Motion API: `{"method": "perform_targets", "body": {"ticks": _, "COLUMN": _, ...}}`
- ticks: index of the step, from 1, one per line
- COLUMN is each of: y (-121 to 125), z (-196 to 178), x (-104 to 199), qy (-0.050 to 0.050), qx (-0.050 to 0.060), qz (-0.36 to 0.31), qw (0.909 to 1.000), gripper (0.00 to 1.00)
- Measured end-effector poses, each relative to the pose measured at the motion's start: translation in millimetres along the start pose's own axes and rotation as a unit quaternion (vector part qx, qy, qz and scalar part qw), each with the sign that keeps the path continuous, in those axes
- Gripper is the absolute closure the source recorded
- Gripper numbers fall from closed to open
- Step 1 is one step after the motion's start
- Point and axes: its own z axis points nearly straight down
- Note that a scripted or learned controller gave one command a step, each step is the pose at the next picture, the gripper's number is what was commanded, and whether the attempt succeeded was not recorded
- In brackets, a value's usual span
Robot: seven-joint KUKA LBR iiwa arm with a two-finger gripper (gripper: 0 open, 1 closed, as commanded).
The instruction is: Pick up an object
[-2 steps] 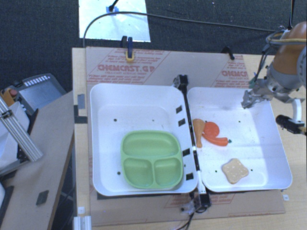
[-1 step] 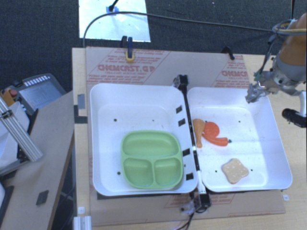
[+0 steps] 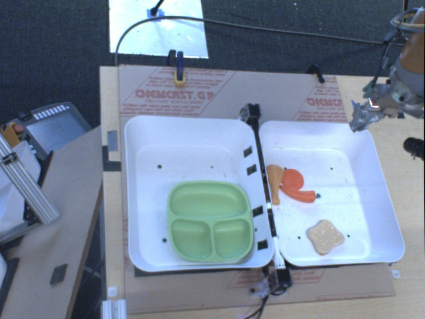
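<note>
The camera view looks down at a slant on a desk [image 3: 219,88] carrying two shallow white bins side by side.

The left bin [image 3: 143,145] holds a pale green divided plate [image 3: 209,221], sitting toward 6 o'clock in that bin, with three empty compartments.

The right bin [image 3: 372,171] holds three small toy foods. At its 9 o'clock side, just beside the dividing wall, lie an orange carrot-like piece [image 3: 273,181], a red round piece [image 3: 293,178] and a red-orange chilli-shaped piece [image 3: 300,195], touching one another in a cluster. Toward 5 o'clock, well apart from them, lies a tan slice of toy bread [image 3: 325,236], flat on the bin floor.

The gripper [image 3: 362,116] hangs at the bin's 1 o'clock corner, above the rim; whether it is spread or closed cannot be told, and nothing is seen in it.

The bread slice looks light, stiff and isolated, so it seems the easiest pick, pinched across its narrow sides. The clustered pieces likely slip and crowd each other.
</note>
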Motion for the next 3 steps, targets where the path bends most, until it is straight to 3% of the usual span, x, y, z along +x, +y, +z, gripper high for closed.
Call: {"method": "perform_targets", "body": {"ticks": 3, "y": -26, "z": 32, "x": 164, "qy": 0.002, "qx": 0.004, "qz": -0.002, "qw": 1.0, "gripper": 1.0}}
